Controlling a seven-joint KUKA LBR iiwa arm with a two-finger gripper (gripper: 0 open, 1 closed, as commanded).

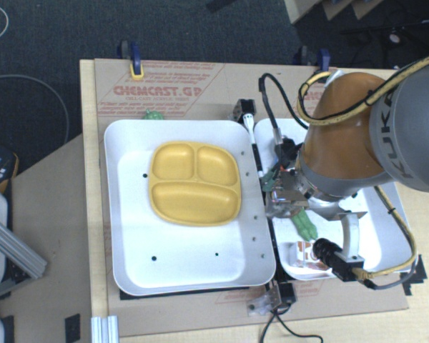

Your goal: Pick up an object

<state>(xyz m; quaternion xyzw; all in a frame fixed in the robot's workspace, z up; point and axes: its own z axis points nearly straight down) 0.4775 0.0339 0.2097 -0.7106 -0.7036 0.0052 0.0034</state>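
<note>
Gripper (284, 200) low in right white plastic bin (386, 245), near its left wall, just above green elongated object (304, 225); open or closed, can't tell. Step: descent for grasp. Next: close on object, lift straight. Yellow divided plastic plate (195, 183) sits in left bin (129, 213).

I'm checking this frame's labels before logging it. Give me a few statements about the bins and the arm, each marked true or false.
1. A yellow divided plate lies in the left bin. True.
2. The plate has five compartments. False: three, two small above one long.
3. The arm hangs over the right bin. True.
4. A green object lies in the left bin beside the plate. False: it lies in the right bin, just below the arm's wrist.
5. The plate is stacked on a second plate. False: it rests alone on the bin floor.
</note>
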